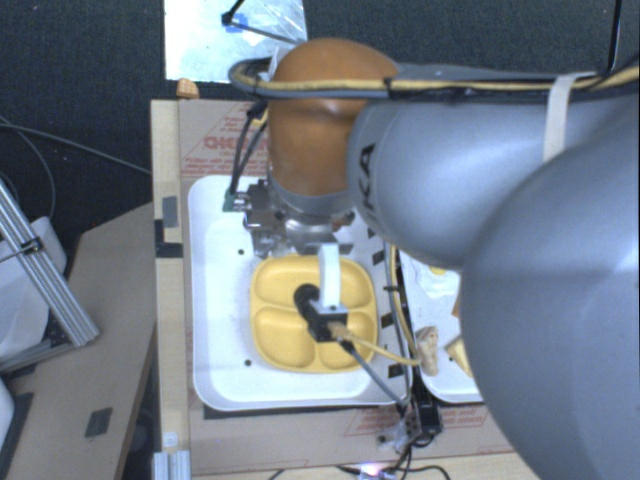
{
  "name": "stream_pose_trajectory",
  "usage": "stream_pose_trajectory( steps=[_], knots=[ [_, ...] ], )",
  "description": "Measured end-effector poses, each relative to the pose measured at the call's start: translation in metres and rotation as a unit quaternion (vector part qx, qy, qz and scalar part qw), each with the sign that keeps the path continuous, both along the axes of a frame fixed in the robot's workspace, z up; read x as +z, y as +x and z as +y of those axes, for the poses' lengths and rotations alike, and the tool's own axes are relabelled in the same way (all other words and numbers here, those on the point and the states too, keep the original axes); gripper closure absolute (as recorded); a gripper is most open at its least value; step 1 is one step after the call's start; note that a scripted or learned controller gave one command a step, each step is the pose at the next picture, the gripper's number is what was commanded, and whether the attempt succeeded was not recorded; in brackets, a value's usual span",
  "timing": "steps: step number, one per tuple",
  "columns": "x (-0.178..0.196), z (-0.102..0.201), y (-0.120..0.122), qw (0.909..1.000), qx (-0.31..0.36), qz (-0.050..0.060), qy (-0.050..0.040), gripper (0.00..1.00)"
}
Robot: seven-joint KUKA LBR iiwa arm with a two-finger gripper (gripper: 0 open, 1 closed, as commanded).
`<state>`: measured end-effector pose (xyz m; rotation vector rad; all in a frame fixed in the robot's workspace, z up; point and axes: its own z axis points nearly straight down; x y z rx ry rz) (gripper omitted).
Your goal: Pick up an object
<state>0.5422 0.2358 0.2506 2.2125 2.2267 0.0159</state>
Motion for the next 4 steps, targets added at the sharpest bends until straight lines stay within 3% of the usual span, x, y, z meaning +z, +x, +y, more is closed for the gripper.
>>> stream_pose_trajectory(
  steps=[1,2,3,4],
  knots=[
    [-0.017,-0.002,-0.011,1.0,-0.003,0.004,-0.0023,1.0],
    [-0.017,-0.002,-0.011,1.0,-0.003,0.004,-0.0022,0.0],
    [-0.042,-0.002,-0.034,1.0,-0.004,0.005,-0.0024,0.0],
    [-0.051,-0.002,0.022,1.0,-0.004,0.003,-0.0022,0.0]
  ],
)
